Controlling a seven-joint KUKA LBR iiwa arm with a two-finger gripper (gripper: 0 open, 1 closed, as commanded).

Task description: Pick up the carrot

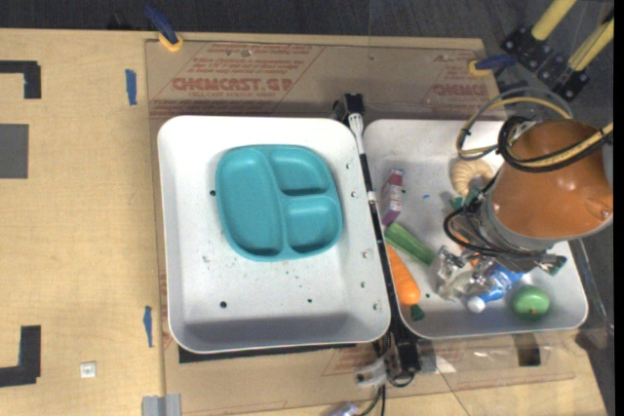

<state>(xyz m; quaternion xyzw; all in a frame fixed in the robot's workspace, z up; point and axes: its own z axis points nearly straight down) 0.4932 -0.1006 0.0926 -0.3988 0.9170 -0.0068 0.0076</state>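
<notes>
The carrot (403,278) is orange with a dark green stub at its near end. It lies along the left wall of the right bin (429,172), near that bin's front. My gripper (456,276) hangs low over the right bin's front middle, just right of the carrot and apart from it. Its metal fingers (448,268) point down toward the bin floor, and nothing orange sits between them. The orange band and grey wrist (544,180) cover much of the bin's right side.
A green pod-shaped piece (409,243) lies next to the carrot. A purple-and-white item (393,193) sits further back, a green round item (531,303) at front right, a blue-white item (492,287) under the gripper, a beige item (470,172) behind. The left bin (185,287) holds a teal divided plate (279,200).
</notes>
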